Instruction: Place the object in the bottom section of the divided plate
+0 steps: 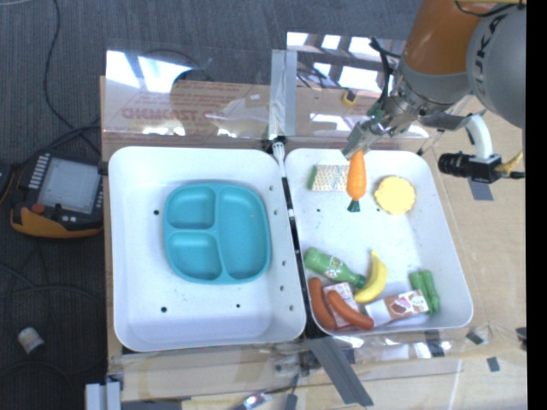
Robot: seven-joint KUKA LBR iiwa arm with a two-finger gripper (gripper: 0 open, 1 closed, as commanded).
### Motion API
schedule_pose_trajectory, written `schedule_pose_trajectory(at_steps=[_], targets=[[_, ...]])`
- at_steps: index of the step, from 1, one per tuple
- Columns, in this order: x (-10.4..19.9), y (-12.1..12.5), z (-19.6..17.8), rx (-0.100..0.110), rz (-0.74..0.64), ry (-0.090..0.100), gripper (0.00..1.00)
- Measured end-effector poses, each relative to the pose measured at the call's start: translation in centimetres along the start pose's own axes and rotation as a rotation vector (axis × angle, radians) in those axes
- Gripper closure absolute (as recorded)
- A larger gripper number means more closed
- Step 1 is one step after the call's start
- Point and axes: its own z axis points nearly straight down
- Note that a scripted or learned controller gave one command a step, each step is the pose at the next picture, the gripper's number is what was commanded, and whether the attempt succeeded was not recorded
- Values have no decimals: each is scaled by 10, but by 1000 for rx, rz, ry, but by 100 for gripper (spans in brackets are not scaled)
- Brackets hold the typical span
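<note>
A teal divided plate [218, 233] with three sections lies in the middle of the left bin [137, 314]. An orange toy carrot [356, 176] with a green tip pointing down hangs upright at the back of the right bin [449, 229]. My gripper [355, 149] comes down from the upper right, and its fingers are shut on the carrot's top end. The carrot is well to the right of the plate, across the wall between the bins.
In the right bin, a pale ridged block [327, 178] and a yellow disc [396, 195] flank the carrot. Nearer the front lie a green bottle [333, 267], a banana [373, 280], two sausages [333, 307], a small carton [403, 304] and green beans [425, 290].
</note>
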Motion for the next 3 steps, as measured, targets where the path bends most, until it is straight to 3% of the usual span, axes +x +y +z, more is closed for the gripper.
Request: schedule_pose_trajectory(at_steps=[1, 2, 3], targets=[[67, 11, 76, 1, -34, 4, 100], [116, 7, 19, -1, -119, 2, 100], [205, 11, 65, 1, 55, 3, 100]])
